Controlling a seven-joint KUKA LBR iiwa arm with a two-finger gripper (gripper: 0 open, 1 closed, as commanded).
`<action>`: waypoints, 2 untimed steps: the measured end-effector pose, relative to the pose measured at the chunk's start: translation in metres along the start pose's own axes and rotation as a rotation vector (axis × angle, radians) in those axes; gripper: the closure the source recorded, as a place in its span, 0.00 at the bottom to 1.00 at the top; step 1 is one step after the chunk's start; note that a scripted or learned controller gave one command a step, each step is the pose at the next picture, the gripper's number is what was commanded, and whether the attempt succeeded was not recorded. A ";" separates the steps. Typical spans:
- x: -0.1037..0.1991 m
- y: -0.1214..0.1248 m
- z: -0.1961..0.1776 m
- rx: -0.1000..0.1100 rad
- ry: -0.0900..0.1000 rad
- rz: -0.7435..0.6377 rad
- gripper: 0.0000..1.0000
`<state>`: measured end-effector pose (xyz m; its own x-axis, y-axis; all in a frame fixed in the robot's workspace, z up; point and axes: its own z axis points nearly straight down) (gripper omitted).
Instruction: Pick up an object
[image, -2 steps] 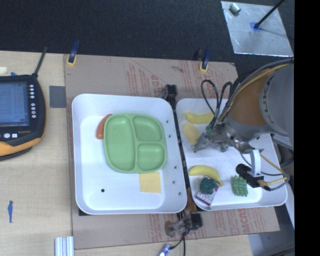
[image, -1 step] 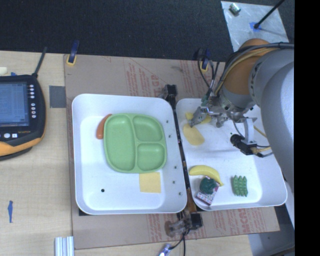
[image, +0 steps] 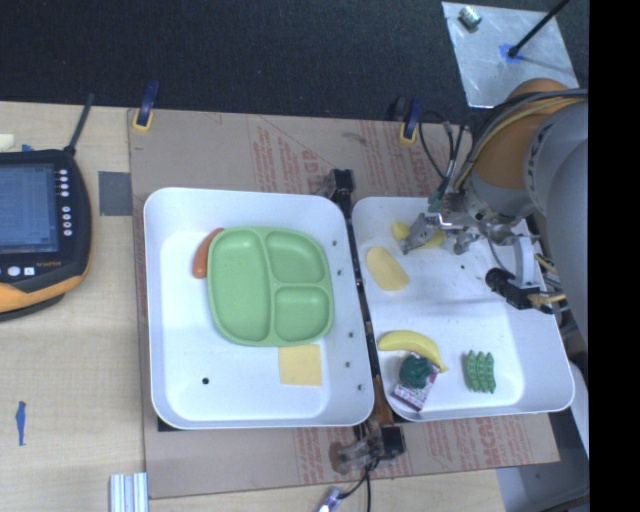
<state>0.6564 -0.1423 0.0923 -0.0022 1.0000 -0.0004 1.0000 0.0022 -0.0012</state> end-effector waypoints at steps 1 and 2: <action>-0.071 0.000 -0.062 0.000 0.000 0.000 0.00; -0.008 -0.011 -0.107 0.002 0.002 -0.002 0.00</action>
<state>0.6456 -0.1505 0.1994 -0.0044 1.0000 0.0019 1.0000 0.0044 -0.0028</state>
